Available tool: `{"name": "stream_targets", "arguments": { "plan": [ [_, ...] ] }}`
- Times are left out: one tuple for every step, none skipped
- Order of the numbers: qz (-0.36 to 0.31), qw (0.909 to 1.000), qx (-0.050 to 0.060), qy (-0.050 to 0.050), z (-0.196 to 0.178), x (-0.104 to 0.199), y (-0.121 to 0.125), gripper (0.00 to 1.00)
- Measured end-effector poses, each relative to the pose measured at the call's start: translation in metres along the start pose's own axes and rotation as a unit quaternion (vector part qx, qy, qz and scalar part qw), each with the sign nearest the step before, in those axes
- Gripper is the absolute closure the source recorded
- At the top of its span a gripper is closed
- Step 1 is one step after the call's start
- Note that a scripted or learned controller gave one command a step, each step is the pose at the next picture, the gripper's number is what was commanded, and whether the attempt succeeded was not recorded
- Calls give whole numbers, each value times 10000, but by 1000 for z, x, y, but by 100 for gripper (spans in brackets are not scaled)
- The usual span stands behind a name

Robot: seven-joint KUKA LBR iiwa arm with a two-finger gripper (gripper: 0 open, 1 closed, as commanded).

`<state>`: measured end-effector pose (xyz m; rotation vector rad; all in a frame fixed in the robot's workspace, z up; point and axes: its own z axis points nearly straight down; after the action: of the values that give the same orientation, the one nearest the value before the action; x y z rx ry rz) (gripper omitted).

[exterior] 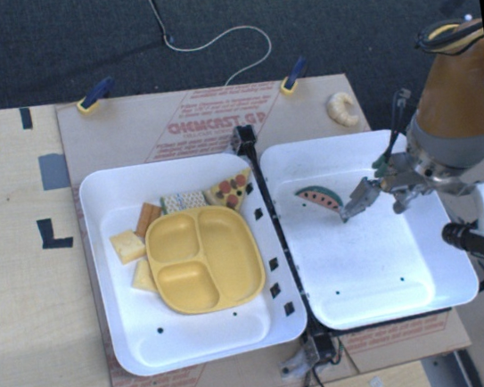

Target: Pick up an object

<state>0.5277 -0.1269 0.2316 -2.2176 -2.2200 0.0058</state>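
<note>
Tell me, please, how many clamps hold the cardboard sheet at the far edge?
2. One clamp, yellow and blue, grips the far left corner of the cardboard sheet. The other clamp grips the far edge above the right bin. Others could sit beyond the picture's lower edge.

The arm was a thick rounded column, orange-tan on its upper part and grey beneath, with a yellow-edged dark ring near its top. A thin dark cable ran down its left side to the wrist. Below the grey section sat a cluster of metallic grey and black fittings. The gripper was slim, grey and metal. A white bracket and a black knob stood out beneath the wrist.
</note>
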Motion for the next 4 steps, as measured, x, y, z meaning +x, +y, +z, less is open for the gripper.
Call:
{"name": "stream_targets", "arguments": {
  "plan": [
    [-2,10000,2,3,46,7,3,0],
    [-4,10000,10,5,90,10,4,0],
    [-1,10000,11,6,145,11,2,0],
    [-4,10000,-4,6,132,11,3,100]
  ]
}}
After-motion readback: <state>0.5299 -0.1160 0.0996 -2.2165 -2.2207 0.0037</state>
